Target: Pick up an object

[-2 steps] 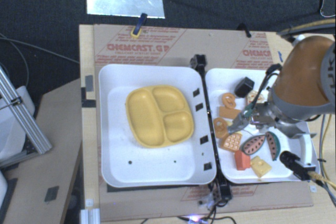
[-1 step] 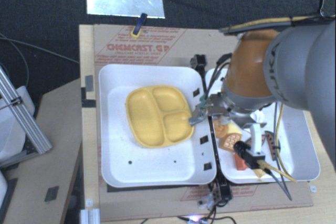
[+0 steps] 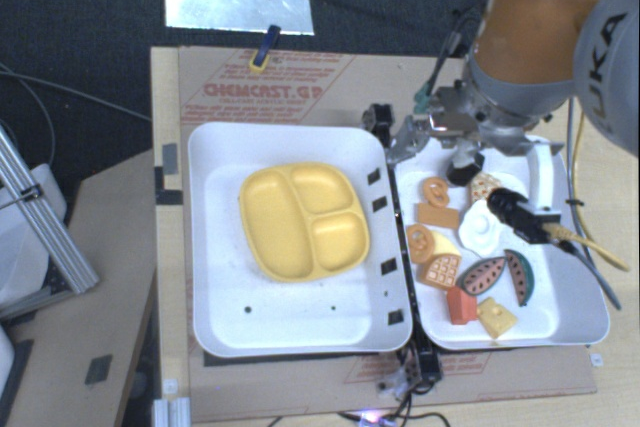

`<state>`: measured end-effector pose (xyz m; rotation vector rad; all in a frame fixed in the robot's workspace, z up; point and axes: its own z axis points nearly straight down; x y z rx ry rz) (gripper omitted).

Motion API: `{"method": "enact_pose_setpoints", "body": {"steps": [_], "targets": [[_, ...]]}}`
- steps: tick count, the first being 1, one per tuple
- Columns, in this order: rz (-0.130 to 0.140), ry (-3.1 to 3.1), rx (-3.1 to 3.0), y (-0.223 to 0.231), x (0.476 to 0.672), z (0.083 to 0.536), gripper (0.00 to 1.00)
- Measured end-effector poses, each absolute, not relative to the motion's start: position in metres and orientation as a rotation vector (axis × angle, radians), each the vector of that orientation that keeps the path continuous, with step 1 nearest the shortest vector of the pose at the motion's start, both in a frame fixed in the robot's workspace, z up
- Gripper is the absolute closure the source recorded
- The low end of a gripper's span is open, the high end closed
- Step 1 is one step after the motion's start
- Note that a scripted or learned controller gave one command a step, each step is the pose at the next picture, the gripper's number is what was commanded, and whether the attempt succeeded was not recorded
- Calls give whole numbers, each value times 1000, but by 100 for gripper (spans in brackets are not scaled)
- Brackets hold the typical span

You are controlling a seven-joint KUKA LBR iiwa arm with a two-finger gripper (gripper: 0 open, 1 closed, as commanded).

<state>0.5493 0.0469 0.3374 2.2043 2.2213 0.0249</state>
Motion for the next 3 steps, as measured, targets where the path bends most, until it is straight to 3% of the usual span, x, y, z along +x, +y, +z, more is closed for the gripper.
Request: {"method": "enact_pose_setpoints", "body": {"steps": [1, 2, 3], "targets": [[4, 2233, 2211, 112, 520, 335, 0], [6, 2231, 2209, 108, 521, 346, 100], [-11, 2240, 2213, 199, 504, 230, 100]]}}
